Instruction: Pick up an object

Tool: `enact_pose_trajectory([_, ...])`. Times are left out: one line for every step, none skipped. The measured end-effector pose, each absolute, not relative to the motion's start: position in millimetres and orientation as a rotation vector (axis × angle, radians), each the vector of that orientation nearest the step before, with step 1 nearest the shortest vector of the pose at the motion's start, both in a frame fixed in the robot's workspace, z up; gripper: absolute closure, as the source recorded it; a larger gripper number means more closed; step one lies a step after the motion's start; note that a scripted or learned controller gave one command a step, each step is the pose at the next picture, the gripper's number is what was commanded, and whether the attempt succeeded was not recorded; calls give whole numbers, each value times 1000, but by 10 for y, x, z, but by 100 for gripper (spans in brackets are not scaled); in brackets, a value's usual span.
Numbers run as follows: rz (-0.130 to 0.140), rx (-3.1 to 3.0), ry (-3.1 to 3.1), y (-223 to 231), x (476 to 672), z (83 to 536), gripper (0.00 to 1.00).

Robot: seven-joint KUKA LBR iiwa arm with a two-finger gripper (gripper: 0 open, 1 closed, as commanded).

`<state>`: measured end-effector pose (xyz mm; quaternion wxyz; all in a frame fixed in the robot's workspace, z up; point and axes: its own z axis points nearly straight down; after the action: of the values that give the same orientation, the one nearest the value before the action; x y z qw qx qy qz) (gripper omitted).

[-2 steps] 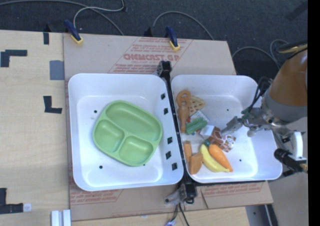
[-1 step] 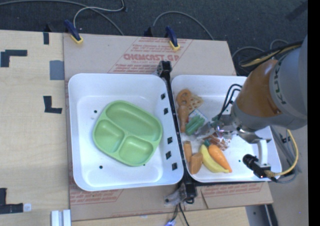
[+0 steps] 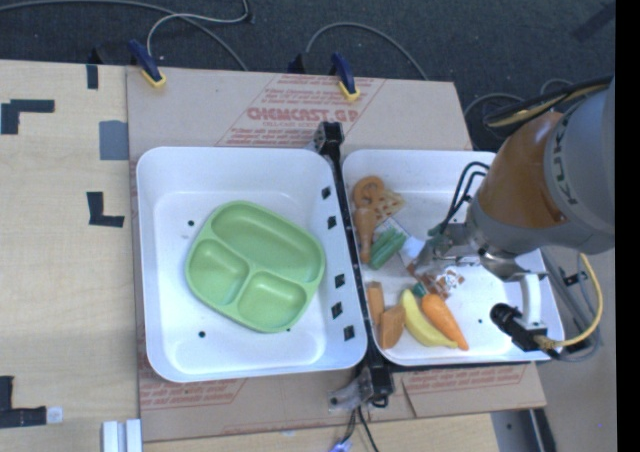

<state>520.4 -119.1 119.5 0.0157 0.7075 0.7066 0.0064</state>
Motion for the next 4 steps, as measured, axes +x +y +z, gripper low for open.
enact_pose_trajectory([20, 2199, 2198, -1189, 5206, 1196, 0])
enact_pose_trajectory([29, 2189, 2195, -1320, 5843, 1061, 0])
enact_pose_trajectory([17, 2205, 2201, -1282, 5507, 1033, 0])
enact_pose_trajectory([16, 2204, 2199, -1308, 5424, 1029, 0])
